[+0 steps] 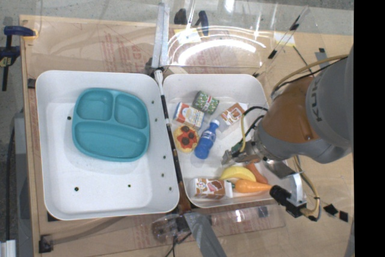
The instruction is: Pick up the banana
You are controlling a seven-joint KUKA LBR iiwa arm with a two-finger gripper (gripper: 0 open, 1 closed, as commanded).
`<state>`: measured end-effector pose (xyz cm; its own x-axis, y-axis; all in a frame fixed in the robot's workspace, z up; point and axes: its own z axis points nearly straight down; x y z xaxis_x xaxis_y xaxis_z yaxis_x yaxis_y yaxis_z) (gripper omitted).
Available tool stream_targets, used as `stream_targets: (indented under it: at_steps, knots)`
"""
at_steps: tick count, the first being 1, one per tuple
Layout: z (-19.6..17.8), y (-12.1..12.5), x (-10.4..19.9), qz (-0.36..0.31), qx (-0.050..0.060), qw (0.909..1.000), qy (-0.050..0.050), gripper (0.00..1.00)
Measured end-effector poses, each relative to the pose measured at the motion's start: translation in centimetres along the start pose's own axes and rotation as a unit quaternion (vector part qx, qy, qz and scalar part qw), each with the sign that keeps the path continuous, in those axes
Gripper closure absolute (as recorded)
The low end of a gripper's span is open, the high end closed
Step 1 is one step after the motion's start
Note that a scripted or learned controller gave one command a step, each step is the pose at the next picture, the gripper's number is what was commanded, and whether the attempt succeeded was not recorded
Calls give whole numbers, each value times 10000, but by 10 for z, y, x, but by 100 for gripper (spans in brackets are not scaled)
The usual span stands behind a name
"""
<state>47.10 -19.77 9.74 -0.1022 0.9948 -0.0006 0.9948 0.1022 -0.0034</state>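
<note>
The yellow banana (238,174) lies near the front of the right bin (258,88), beside an orange carrot (253,187). My gripper (238,156) hangs just above and behind the banana, at the end of the grey arm with its orange band (289,117). The arm's bulk covers the bin's right side.
Also in the right bin are a blue bottle (206,139), a green carton (205,102), two small snack boxes (188,114), a strawberry tart (186,138) and a brown-and-white carton (209,188). The left bin (48,147) holds a teal divided plate (111,124).
</note>
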Motion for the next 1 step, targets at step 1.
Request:
stream_targets:
  at_steps: [1]
  knots:
    - [-99,111,22,-234,-24,9997,-4,100]
